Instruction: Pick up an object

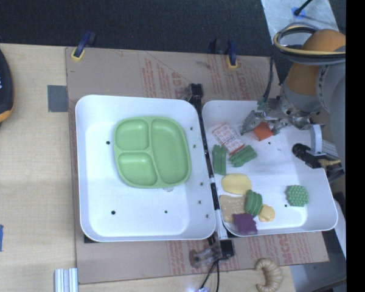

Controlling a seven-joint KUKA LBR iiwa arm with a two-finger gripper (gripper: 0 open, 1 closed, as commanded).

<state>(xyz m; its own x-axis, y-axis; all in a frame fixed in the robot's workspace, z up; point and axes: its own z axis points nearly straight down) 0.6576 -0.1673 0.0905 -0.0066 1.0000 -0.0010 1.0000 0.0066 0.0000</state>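
Orange block — small, squarish — at metal claw

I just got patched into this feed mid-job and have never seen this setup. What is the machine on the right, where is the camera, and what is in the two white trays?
The single camera sits above the bench, looking down at a slant. The grey machine with the orange band is a robot arm reaching in from the right. Its end effector is low in the right bin, over a small orange object; whether it grips it is unclear. That bin also has a red-and-white packet, green toy vegetables, a yellow piece, a purple piece and a bumpy green ball. The left bin holds a green divided plate.
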